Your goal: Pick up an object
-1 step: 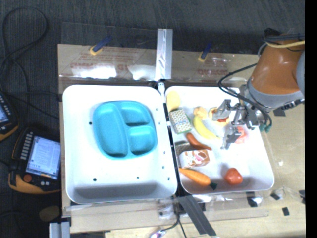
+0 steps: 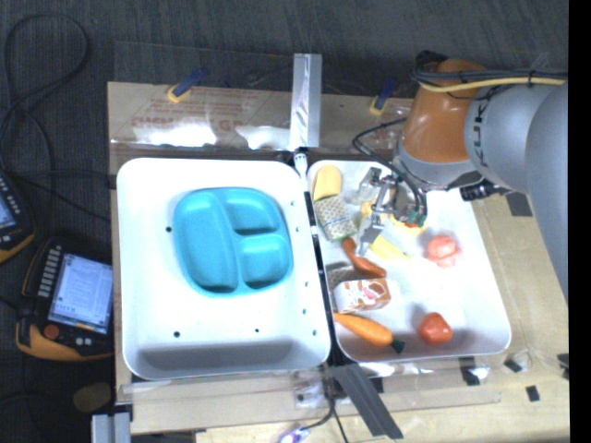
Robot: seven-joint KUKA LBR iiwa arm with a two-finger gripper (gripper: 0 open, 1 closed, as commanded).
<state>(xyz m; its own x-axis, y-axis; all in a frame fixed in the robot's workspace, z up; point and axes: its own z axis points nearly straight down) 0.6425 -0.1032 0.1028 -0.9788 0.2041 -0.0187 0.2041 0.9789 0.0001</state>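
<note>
My gripper (image 2: 370, 209) hangs over the upper middle of the right bin (image 2: 480, 275), reaching in from the right below the orange wrist band. Its fingers stand open with nothing between them. Just to its left lie a yellow toy piece (image 2: 326, 183) and a tan waffle-like piece (image 2: 334, 216). Under and beside the gripper lies a yellow wedge (image 2: 391, 246). A red-brown sausage (image 2: 363, 262) lies below it. Further items are a pink ball (image 2: 442, 249), a red tomato (image 2: 435, 327), an orange carrot (image 2: 364, 329) and a brown-and-white piece (image 2: 364, 293).
The left bin (image 2: 148, 321) holds a blue divided plate (image 2: 233, 238). A ridge (image 2: 314, 266) separates the two bins. The grey arm (image 2: 526, 146) covers the right bin's upper right corner. Handheld devices (image 2: 65, 293) lie on the floor at the left.
</note>
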